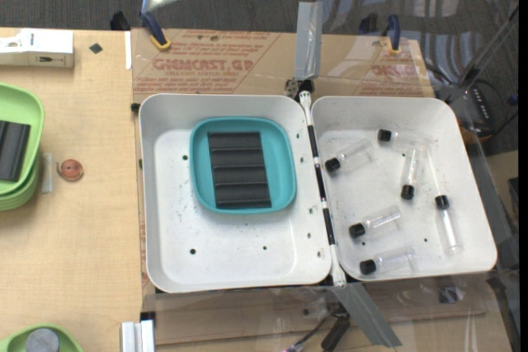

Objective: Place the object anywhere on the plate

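Vials (pixel 375 220) lie loose in the right bin (pixel 462 255); the plate (pixel 283 169) carries none. Tool state: cannot tell. Next comes picking one.

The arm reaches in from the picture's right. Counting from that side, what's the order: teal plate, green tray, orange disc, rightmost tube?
1. Rightmost tube, by the right bin wall.
2. Teal plate, in the left bin.
3. Orange disc, on the wooden bench.
4. Green tray, far left.

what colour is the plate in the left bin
Teal, or blue-green, plate with a dark ridged insert across its middle; it shows clearly in the camera view.
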You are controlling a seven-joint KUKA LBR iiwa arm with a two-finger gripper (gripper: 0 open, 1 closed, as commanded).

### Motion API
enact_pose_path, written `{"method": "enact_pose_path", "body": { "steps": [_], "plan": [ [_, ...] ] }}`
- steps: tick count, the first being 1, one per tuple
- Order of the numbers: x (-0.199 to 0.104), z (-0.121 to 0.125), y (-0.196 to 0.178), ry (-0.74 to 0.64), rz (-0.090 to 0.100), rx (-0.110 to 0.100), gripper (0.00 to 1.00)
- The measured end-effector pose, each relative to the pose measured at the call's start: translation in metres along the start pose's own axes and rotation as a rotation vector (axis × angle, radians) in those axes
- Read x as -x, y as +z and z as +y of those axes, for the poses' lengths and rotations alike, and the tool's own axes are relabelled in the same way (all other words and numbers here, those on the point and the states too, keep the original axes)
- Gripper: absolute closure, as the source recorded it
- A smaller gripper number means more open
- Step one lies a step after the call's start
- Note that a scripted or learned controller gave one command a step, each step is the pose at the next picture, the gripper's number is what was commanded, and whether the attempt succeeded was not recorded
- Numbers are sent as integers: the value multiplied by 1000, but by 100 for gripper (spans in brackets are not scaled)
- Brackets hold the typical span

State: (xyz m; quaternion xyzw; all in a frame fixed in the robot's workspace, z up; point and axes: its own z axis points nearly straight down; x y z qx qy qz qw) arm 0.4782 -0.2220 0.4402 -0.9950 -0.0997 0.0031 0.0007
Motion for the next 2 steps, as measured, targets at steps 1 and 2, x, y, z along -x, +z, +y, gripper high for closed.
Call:
{"method": "enact_pose_path", "body": {
  "steps": [1,2],
  "plan": [
    [0,0,0,0,0,0,0],
    [-15,3,0,-4,1,2,0]
  ]
}}
